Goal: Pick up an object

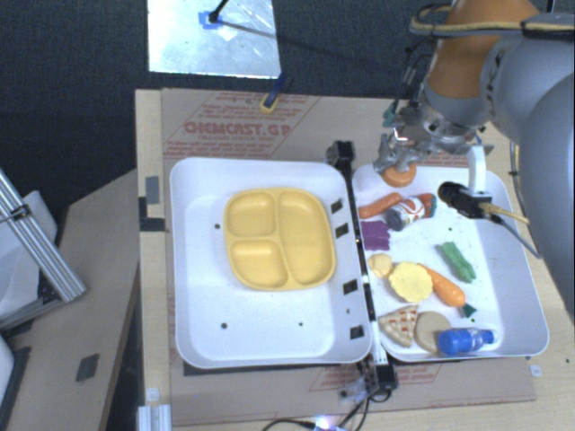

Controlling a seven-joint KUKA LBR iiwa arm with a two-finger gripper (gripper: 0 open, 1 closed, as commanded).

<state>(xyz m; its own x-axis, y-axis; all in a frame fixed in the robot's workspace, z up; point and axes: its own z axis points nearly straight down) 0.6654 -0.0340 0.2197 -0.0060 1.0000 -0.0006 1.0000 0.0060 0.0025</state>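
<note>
While pincer (398,162) sits low over orange piece (398,177), jaw state cannot be told; neighbouring toys could be nudged, grasp missed

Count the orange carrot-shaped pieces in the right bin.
2. One carrot lies near the bin's upper left, beside the purple piece. The other carrot lies mid-bin, right of the yellow round piece. The arm may hide more.

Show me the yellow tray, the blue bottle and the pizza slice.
Yellow tray (278,238), camera view, centre divider.
Blue bottle (464,339), camera view, its body.
Pizza slice (400,323), camera view, middle of the slice.
</note>
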